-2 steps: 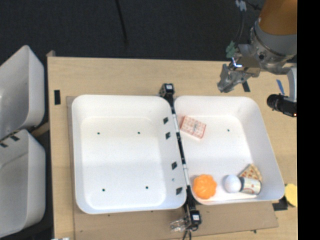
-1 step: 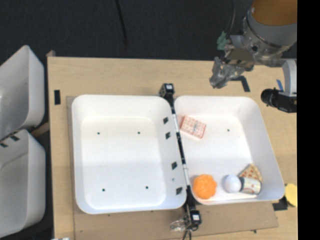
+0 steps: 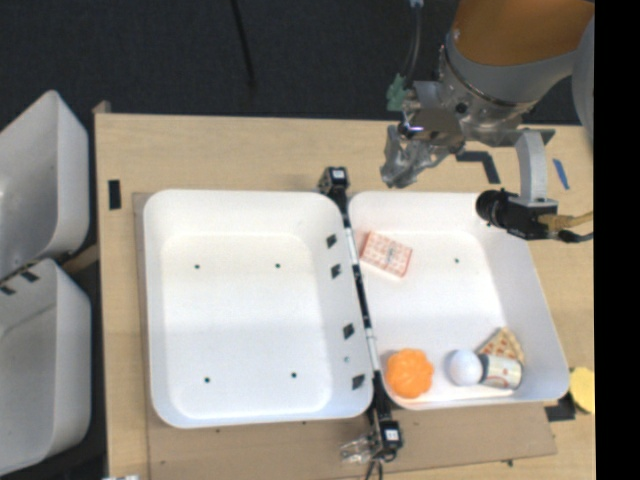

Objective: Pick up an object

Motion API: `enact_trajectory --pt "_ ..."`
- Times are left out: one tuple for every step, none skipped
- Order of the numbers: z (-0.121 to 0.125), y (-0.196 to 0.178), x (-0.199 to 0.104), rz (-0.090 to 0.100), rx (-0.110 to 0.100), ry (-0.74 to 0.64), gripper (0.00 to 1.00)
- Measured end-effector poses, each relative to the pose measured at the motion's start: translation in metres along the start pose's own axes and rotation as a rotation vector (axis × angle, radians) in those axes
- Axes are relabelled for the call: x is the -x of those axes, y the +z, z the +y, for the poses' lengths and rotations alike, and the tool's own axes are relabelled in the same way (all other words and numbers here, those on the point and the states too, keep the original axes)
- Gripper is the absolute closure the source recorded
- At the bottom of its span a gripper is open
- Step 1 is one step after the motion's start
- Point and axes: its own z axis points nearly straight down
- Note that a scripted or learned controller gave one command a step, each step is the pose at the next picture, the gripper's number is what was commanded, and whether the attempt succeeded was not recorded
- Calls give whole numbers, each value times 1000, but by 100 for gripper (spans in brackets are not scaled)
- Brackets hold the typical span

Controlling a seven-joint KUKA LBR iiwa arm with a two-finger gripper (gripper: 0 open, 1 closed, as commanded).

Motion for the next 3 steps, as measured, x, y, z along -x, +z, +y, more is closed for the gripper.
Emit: enact_trajectory --pt "-27 -83 -76 3 8 -6 100" --pt "-43 113 -100 -1 -7 2 100" --pt "-43 26 -65 1 5 3 100"
